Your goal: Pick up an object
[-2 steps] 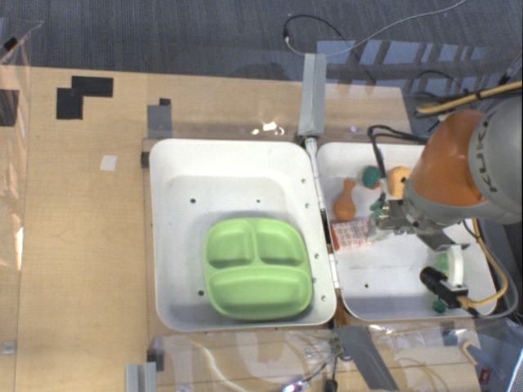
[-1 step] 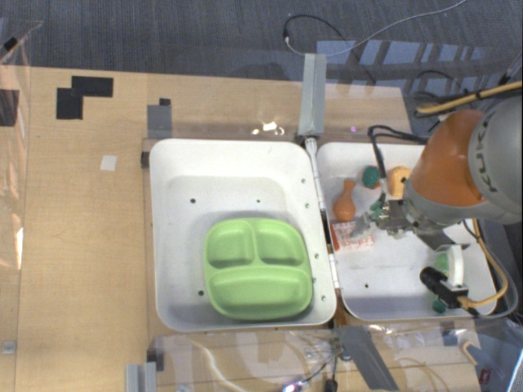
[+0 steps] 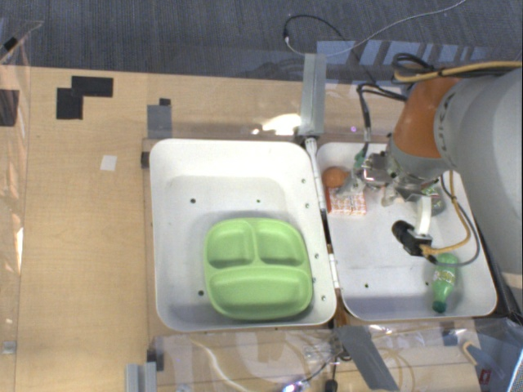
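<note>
My gripper hangs low over the far part of the right bin, reaching in from the right. Just left of it lies a small round orange-brown object against the bin's left wall. A pink and white patterned packet lies just below and left of the gripper, close to it. A green bottle lies near the bin's front right corner, away from the gripper. I see nothing held in the gripper.
The left bin holds a green divided plate in its front half. A metal divider separates the two bins. The arm's grey body and orange band cover the right bin's far right corner.
</note>
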You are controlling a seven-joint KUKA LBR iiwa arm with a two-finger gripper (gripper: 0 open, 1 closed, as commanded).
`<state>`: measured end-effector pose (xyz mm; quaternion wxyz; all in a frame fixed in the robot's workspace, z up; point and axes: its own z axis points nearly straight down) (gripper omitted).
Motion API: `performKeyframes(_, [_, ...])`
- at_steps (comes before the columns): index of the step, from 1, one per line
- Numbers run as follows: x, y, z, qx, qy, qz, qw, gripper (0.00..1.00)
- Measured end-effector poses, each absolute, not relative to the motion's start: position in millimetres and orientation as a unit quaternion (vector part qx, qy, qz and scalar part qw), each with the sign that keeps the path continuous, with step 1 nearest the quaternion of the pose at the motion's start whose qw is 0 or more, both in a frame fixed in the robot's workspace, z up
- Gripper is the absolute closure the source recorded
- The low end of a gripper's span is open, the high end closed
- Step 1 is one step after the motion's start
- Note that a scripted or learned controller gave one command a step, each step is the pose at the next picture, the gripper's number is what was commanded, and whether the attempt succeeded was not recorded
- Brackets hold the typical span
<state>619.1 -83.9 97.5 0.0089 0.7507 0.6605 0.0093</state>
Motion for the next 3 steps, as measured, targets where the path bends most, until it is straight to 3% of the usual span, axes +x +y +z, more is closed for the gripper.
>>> performKeyframes(1, [610.0, -93, 100, 0.689, 0.724, 0.0129, 0.014, 0.0])
performKeyframes(2, [611.8, -91, 112, 0.688, 0.726, 0.0145, 0.015, 1.0])
performKeyframes(3, [611.7, -91, 112, 0.688, 0.726, 0.0144, 0.014, 0.0])
